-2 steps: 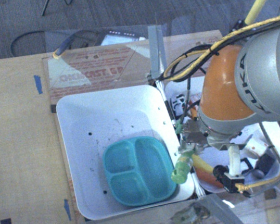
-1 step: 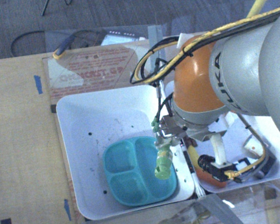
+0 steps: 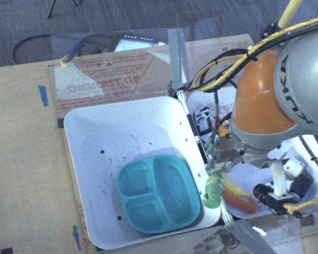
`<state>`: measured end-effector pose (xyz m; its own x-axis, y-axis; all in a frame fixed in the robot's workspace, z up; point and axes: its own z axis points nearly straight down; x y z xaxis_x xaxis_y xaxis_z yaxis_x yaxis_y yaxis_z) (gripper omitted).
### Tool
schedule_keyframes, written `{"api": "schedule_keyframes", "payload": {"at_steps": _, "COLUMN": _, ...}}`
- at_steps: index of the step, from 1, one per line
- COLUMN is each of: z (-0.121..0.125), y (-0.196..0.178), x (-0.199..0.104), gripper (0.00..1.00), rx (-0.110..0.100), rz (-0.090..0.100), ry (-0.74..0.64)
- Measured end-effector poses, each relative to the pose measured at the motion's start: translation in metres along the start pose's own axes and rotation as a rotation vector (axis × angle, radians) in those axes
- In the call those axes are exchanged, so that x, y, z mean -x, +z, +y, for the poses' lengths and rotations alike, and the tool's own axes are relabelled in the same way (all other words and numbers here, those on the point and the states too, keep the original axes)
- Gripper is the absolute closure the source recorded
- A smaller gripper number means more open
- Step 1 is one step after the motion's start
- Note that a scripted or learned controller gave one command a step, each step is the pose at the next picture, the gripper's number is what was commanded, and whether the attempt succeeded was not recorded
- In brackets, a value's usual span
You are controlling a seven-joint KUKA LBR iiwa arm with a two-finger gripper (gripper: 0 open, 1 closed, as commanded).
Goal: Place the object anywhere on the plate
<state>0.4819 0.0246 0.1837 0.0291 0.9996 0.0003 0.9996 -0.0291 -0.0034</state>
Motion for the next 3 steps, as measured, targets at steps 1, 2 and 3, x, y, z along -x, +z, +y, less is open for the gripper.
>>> {"api": "schedule_keyframes", "payload": {"at_steps": 1, "z": 0.041, "y": 0.0, "x": -0.065, "gripper": 1.0, "rx": 0.002, "rz": -0.001, "ry": -0.064}}
{"api": "schedule_keyframes", "payload": {"at_steps": 2, "z": 0.077, "y": -0.001, "x": -0.01, "gripper": 1.0, "rx": 0.004, "rz": -0.001, "ry": -0.037}}
{"api": "schedule_keyframes", "payload": {"at_steps": 3, "z": 0.077, "y": -0.001, "x": -0.01, "gripper": 0.0, "rx": 0.003, "rz": -0.001, "ry": -0.038}}
